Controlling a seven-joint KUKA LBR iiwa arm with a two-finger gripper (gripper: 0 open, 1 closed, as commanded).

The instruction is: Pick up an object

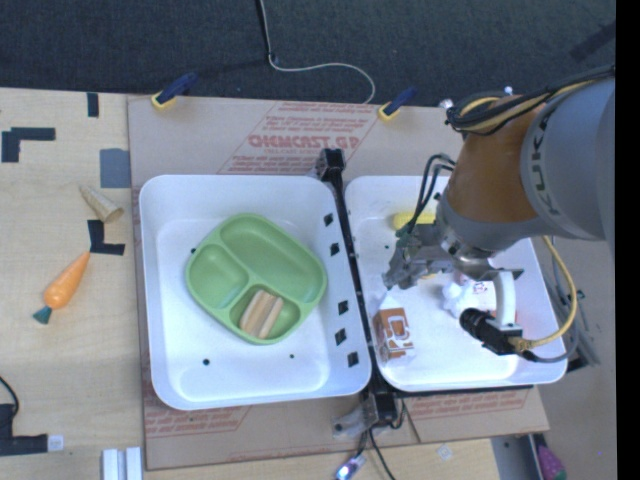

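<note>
Bins: two (180, 268) (520, 368).
Green plate (255, 273): one (left bin).
Brown packet (393, 333): one.
Tool (405, 268): finger state cannot be told.

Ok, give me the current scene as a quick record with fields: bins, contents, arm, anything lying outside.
left bin: green divided plate with a tan food piece in one compartment
right bin: brown-and-white packet near the divider; yellow item partly hidden by the arm; white items under the wrist
arm: reaching in over the right bin
gripper: low over the right bin, grasp not discernible
outside bins: toy carrot and a tan cone-shaped piece on the bench, left of the bins
</note>
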